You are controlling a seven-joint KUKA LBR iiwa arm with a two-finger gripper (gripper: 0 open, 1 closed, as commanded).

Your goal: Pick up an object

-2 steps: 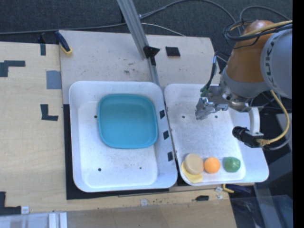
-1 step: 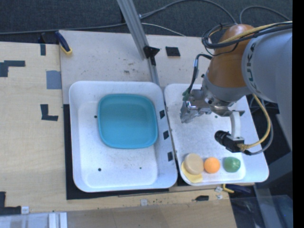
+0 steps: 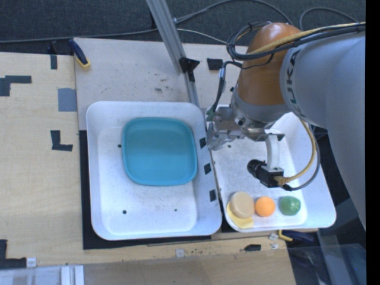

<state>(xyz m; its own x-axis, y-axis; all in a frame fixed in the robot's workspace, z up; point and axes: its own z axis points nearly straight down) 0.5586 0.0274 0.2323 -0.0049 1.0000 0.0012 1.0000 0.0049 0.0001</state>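
Camera view: my arm (image 3: 309, 70) reaches in from right, wrist over right bin (image 3: 317, 215) near divider between bins. Hand (image 3: 221, 134) low at that bin's left edge; I cannot tell whether it is wide or narrow, and see nothing held. Candidate objects sit in row at right bin's near edge: tan round piece (image 3: 242, 205) on yellow one, orange ball (image 3: 265, 206), green ball (image 3: 290, 205). Teal plate (image 3: 159, 151) lies flat in left bin (image 3: 107, 218). Judged step: approach, no grasp yet. Next move calls for choosing target, travelling toward near edge, descending squarely over it.
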